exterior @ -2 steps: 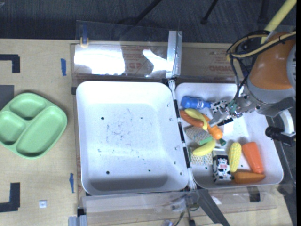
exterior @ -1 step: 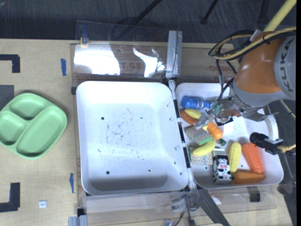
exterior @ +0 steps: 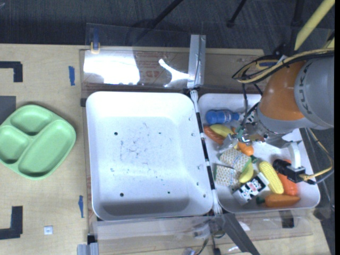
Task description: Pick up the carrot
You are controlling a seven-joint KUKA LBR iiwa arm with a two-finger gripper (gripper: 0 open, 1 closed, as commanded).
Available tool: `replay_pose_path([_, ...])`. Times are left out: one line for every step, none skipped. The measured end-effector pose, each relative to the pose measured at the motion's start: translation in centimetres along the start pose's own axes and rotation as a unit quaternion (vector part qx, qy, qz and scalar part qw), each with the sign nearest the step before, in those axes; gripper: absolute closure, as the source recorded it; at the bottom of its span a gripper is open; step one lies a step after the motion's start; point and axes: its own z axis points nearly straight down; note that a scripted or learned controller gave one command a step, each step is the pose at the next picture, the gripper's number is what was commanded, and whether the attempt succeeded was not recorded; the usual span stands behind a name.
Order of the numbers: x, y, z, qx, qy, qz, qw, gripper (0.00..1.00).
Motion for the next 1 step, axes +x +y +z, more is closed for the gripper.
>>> replay_pose_path([0.0,0.0,0.0,0.0,0.0,0.0,1.0,0.0])
